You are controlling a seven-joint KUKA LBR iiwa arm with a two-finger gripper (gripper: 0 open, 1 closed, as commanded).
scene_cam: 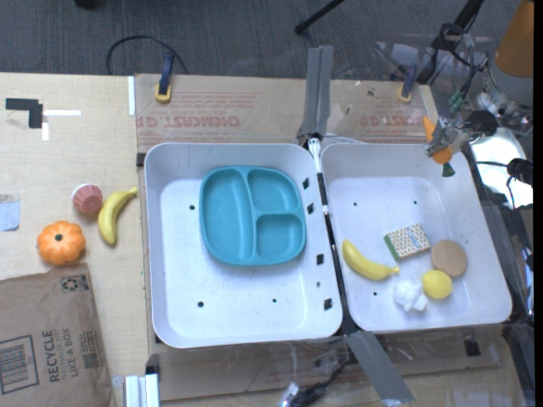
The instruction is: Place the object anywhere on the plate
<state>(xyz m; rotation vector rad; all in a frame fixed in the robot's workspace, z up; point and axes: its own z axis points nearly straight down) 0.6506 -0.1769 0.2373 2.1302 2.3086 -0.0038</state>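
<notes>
White crumpled piece (pixel 409 295) beside lemon (pixel 437 285), banana (pixel 369 263) lying diagonally, blue plate (pixel 253 215), jaws' (pixel 443 149) state unclear

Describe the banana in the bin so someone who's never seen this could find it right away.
Start at the right white bin. Near its left wall, beside the divider, lies a yellow banana. It is long and curved, unlike the round lemon and the boxy green sponge nearby.
</notes>
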